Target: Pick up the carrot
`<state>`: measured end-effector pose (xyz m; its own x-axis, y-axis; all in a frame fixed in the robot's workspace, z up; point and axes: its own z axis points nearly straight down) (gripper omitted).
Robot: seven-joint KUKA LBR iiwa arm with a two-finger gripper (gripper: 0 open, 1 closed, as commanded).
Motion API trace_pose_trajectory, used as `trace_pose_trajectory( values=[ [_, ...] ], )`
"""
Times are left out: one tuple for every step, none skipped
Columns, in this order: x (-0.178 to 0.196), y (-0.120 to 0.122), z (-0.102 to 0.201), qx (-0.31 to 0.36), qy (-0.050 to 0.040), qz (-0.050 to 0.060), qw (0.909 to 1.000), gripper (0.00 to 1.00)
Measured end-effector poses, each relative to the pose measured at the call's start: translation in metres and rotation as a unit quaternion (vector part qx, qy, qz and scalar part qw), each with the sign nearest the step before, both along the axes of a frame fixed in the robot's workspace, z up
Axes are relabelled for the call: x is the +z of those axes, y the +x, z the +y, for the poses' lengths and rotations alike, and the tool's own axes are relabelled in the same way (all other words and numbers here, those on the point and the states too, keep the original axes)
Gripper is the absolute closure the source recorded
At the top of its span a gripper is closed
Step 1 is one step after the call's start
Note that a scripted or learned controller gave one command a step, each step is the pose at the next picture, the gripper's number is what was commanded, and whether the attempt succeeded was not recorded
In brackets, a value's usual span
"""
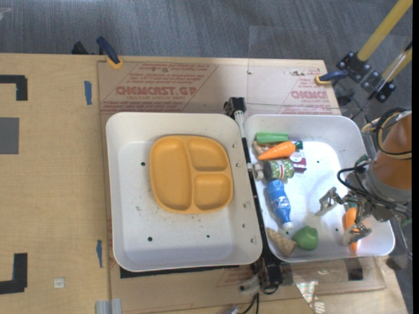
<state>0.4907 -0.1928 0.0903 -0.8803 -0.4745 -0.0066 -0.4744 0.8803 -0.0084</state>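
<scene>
My two-finger metal gripper (340,216) hangs low over the right-hand shallow white plastic bin (327,169), near its right wall. The fingers look spread apart, one pale prong reaching left and orange-tipped parts on the right, with nothing between them, though the cabling around my wrist clutters the view and I cannot be sure how wide they stand.

The small orange toy carrot (277,150) lies well apart from me, at the bin's far left end, tilted with its thick end up-right. It rests just below a green pod-shaped toy vegetable (272,137) and just above a green-labelled jar lying on its side (280,170).

I judge it light, rigid moulded plastic, smooth and likely slippery, tapering toward its point. The thicker middle seems the best hold, fingers closing across its width.

Lower down sit a blue plastic bottle (278,201), a glossy green rounded toy (305,237) and a tan crusty piece (281,242). The left-hand white bin (124,195) holds a matte yellow-orange divided plate (191,173).
</scene>
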Motion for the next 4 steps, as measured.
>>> trace_pose_trajectory(
  values=[
    [-0.001, 0.007, -0.028, -0.115, 0.0034, -0.004, 0.9934, 0.00],
    [0.000, 0.001, -0.015, -0.186, 0.0016, -0.004, 0.9825, 0.00],
    [-0.001, 0.001, -0.026, -0.336, 0.0054, -0.002, 0.9419, 0.00],
    [-0.001, -0.007, -0.032, -0.482, 0.0052, -0.003, 0.8760, 0.00]
  ],
)
